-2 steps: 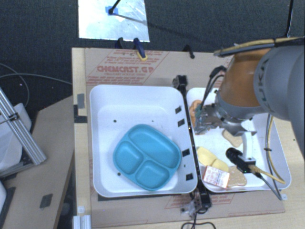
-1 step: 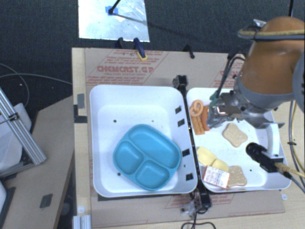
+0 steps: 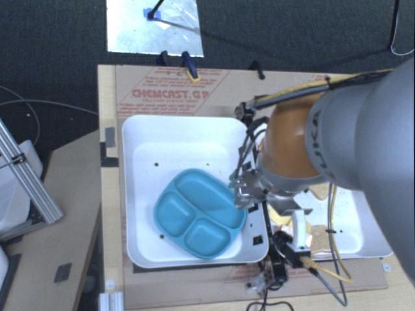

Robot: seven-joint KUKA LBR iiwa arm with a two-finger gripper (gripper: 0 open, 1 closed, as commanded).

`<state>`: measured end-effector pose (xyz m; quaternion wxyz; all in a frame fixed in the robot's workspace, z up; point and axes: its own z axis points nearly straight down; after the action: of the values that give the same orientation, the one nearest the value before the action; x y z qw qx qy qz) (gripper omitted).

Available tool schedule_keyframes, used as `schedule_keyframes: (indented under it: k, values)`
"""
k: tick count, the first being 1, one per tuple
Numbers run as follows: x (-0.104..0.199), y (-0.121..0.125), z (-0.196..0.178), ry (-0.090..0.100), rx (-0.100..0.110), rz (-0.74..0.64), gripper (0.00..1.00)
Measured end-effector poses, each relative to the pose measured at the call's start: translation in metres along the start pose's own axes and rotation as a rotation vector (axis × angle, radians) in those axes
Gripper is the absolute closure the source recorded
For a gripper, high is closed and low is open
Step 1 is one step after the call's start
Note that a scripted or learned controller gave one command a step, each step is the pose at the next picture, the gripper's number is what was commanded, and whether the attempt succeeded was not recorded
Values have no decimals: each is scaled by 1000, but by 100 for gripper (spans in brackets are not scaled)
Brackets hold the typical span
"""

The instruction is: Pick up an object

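A blue divided plate with three compartments lies tilted in the lower middle of the left white bin. The arm reaches in from the right, its orange band above the wrist, and covers most of the right bin. My gripper hangs at the plate's right edge, near the wall between the two bins. Its fingertips are lost among the wrist parts and cables. A tan object peeks out from under the arm in the right bin.
The bins rest on a brown cardboard sheet with red print. A shiny foil-like square lies beyond the bench at the top. A metal frame stands at the far left.
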<state>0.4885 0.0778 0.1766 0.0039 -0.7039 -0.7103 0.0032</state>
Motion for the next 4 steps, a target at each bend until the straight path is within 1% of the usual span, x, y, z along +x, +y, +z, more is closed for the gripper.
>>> schedule_keyframes:
  k: [1,2,3,4]
  values:
    - [18,73,-197,2,-34,1,100]
    - [152,92,-174,3,-13,-7,100]
    - [155,104,98,-2,-9,7,100]
    - [166,23,89,15,-20,0,100]
